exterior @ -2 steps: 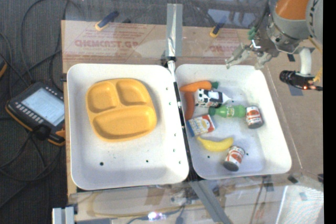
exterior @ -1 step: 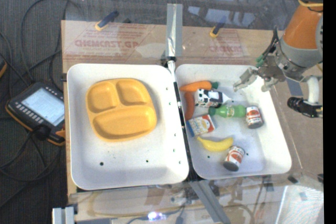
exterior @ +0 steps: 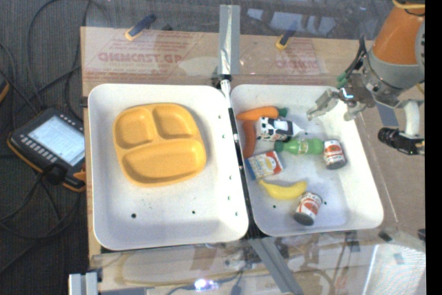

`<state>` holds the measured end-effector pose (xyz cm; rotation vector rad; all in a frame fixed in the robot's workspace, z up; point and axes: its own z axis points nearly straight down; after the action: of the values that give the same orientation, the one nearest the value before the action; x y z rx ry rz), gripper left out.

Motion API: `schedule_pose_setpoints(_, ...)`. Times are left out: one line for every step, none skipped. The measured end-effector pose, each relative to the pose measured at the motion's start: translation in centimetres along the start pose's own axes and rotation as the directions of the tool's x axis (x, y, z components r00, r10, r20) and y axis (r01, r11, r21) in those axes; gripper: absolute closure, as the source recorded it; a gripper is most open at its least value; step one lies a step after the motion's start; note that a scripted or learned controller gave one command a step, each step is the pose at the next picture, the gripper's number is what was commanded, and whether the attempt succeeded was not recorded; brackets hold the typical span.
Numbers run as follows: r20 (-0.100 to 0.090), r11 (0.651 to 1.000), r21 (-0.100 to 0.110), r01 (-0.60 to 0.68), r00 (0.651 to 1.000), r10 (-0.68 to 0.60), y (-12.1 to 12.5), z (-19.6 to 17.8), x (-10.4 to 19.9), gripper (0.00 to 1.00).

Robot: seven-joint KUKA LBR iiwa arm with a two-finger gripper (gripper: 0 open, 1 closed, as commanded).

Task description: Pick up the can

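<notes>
Overhead slanted view of a worktop [exterior: 138, 55] w/ two shallow white bins side by side. The left bin [exterior: 103, 217] holds a yellow divided tray [exterior: 160, 144]. The right bin [exterior: 362, 207] holds a jumble of small items: a carrot [exterior: 257, 114] at the top left, a black-and-white cow toy [exterior: 273, 128] just below it, a green bottle [exterior: 302, 146] lying flat, a small carton [exterior: 266, 164], a banana [exterior: 283, 188].

Two cans show. One can [exterior: 333, 153] stands more or less upright, touching or just beside the green bottle's end, mid-right of the bin. A second can [exterior: 308, 208] lies tilted near the bin's front wall, just below the banana, w/ its dark end facing the camera.

The grey-and-orange arm enters from the right. Its gripper [exterior: 337, 101] hangs over the bin's upper right area, fingers spread apart, nothing between them, well apart from both cans.

Judged handling: a small metal can, stiff, prob. light to moderate, smooth label so somewhat slippery; won't crush. Best hold is across the round side wall at mid-height. The upright can by the bottle looks nearer; the bottle crowds one side, so fingers should straddle the free sides.
</notes>
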<state>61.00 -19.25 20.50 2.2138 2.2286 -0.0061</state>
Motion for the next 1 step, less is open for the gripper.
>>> schedule_pose_setpoints(0.000, 0.940, -0.004, 0.340, 0.940, -0.340, 1.89, -3.36, 1.17, 0.00)
